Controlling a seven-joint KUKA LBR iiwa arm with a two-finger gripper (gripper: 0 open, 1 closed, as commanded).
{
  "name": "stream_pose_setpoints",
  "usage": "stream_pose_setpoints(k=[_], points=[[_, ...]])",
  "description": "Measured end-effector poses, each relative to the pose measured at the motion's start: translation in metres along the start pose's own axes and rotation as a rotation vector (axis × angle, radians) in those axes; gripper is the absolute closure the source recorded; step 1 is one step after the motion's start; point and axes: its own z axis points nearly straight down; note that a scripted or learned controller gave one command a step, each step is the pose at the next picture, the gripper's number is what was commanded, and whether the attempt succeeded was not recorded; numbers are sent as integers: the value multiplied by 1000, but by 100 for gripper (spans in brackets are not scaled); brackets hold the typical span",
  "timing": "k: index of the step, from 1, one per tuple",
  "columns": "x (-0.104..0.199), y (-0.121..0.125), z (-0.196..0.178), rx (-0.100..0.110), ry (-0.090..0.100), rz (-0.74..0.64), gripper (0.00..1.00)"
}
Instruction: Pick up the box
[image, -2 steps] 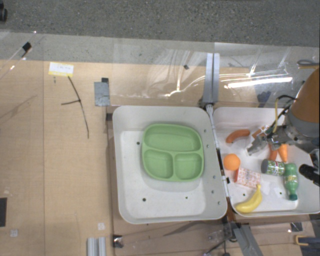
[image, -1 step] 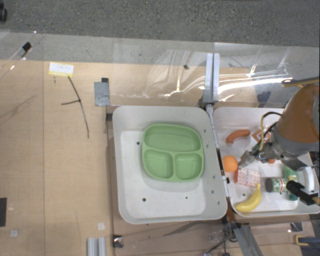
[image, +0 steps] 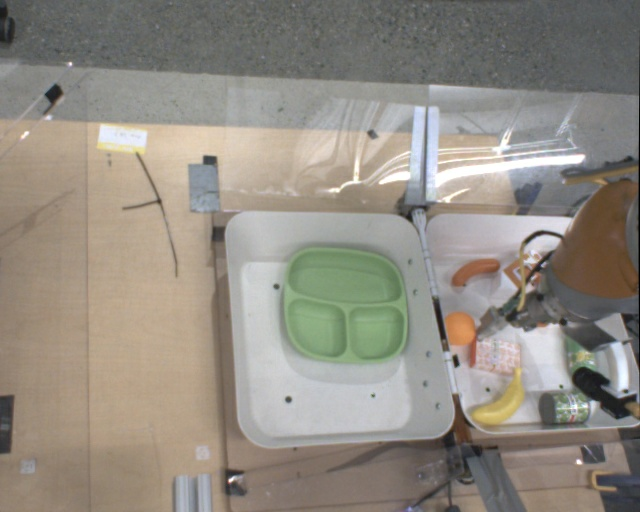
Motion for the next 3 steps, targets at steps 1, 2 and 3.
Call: stream_pose_setpoints(k=[1,2,3], points=[[0,-3,0,0,1,-60,0],[10,-7,15,38,33,96,0],[13,-62,14,42,33,135,0]])
